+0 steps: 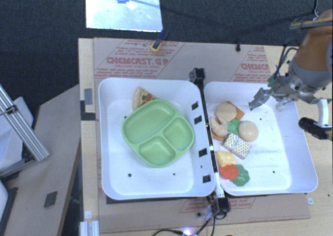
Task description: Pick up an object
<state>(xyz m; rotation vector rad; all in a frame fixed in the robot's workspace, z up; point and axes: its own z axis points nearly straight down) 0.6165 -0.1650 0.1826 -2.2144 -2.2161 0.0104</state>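
Small pile of toy food (233, 141) is sitting at right white bin's (291, 172) left side, w/ my gripper (269, 97) hovering spread apart & empty above, so I'm risking a glancing miss on crowded pieces.

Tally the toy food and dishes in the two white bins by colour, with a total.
Green: 3 – divided plate, piece by the beige round, piece at the pile's front
Beige/tan: 3 –
Orange/yellow/red: 4 – pizza slice
Patterned block: 1
Total: 11
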